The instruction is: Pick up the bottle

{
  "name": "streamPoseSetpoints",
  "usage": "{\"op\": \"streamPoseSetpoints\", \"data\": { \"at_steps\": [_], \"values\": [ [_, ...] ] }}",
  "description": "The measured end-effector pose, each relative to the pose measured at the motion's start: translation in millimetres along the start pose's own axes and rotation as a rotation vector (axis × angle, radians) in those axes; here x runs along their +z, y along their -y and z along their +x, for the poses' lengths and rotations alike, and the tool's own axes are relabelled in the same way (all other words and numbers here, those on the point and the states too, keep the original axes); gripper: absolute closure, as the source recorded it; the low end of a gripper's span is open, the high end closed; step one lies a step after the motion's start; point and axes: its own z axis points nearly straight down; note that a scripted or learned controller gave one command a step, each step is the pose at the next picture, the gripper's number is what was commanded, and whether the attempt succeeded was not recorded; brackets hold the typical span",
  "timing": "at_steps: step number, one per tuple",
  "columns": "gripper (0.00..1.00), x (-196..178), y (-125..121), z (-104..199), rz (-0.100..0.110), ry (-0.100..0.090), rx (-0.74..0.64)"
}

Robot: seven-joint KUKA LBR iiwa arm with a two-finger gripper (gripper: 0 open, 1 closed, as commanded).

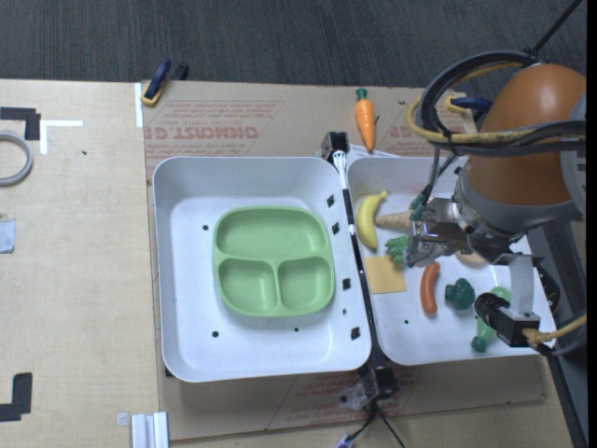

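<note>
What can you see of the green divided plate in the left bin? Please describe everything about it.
The green divided plate is pale green, looks like smooth plastic, and has rounded corners. It has three compartments: one wide across the far side and two smaller ones on the near side. All three hold nothing. It lies flat, right side up, near the middle of the left bin, resting on the bin's floor. Nothing else touches it.
</note>
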Motion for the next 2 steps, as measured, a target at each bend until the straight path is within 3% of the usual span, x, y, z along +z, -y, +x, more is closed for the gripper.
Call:
{"op": "streamPoseSetpoints", "data": {
  "at_steps": [1, 2],
  "values": [
    [1.0, -9.8, 6.5, 69.5, 0.0, 0.0, 0.039],
    [1.0, 23.0, 14.4, 150.0, 0.002, 0.001, 0.047]
  ]
}}
